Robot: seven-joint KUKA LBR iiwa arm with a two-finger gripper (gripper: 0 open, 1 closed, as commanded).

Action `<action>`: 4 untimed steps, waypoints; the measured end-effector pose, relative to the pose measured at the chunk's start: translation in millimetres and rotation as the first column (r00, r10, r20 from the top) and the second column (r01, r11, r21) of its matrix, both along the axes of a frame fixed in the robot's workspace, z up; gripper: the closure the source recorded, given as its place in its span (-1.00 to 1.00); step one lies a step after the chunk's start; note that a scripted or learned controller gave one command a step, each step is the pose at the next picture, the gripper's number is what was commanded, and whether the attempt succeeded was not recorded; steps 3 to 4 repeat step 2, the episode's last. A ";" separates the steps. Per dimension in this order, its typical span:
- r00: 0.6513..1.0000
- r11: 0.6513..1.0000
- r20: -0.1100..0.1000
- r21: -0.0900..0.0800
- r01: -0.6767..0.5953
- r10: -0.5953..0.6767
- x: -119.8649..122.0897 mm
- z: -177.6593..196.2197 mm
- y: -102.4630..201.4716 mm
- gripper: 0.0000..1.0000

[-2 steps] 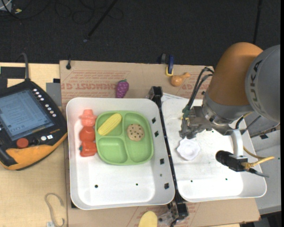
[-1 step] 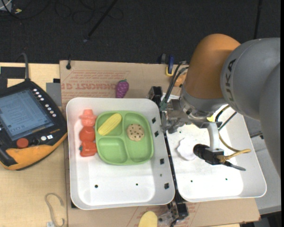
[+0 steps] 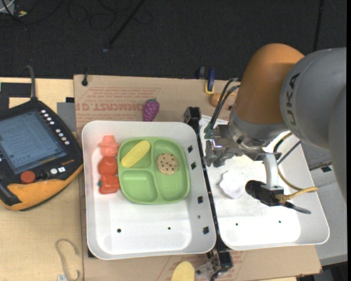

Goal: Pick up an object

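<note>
We judge the pick not yet made: the gripper (image 3: 215,152) hangs low in the right bin (image 3: 292,233) at centre frame, open or closed we cannot tell, with a white lump (image 3: 231,186) lying loose just below-right of it.

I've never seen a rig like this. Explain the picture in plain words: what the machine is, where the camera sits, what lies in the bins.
The grey and orange machine is a robot arm, reaching in from the right. One camera looks down on the bench at a slant. The arm's gripper hangs over the right bin, near a crumpled white thing. The left bin holds a green divided plate with a toy corn cob and a cookie, and red toys beside it. Whether the gripper holds anything, I cannot tell.
</note>
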State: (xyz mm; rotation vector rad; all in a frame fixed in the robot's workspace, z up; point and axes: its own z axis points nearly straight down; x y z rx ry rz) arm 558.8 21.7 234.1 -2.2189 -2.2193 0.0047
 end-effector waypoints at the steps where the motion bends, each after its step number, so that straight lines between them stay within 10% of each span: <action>1: 1.000 1.000 -0.001 -0.001 -0.003 0.003 7.0 -18.1 2.8 1.00; 4: 1.000 1.000 0.003 0.000 0.000 0.000 7.6 -6.0 11.7 1.00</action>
